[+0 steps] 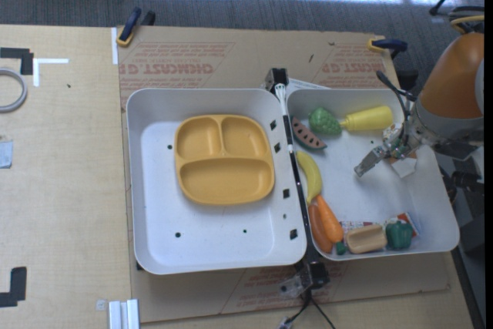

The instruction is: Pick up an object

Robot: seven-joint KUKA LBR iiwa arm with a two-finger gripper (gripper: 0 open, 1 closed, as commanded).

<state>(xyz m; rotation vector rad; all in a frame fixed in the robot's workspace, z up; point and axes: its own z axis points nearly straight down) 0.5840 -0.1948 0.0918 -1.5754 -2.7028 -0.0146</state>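
1. Two bins are sitting side by side on the bench; the left bin (146, 189) is carrying a yellow plate (224, 159) with three sections, and the right bin (431, 243) is carrying the toys.
2. I am seeing the gripper (379, 156) hanging over the middle of the right bin, over bare white floor, with one long grey finger (370, 162) pointing toward the left.
3. I am not able to tell how far the fingers are open, because the second one is not clear to me. Nothing is showing between them, so I am judging that the gripper is holding no object and touching none.
4. The objects are lying around it: a corn cob (368, 119) and a green fruit (324, 121) near the far wall, a melon slice (308, 134) beside them, a banana (310, 173) along the left wall, and a carrot (326, 222), a bun (366, 238) and a green pepper (399, 234) at the near wall.
5. I am thinking the corn cob is the best target: it is near, and free on its near side.
6. To do this step well, I am advising to centre over the cob, to turn the fingers across its narrow width, and to go down before closing.
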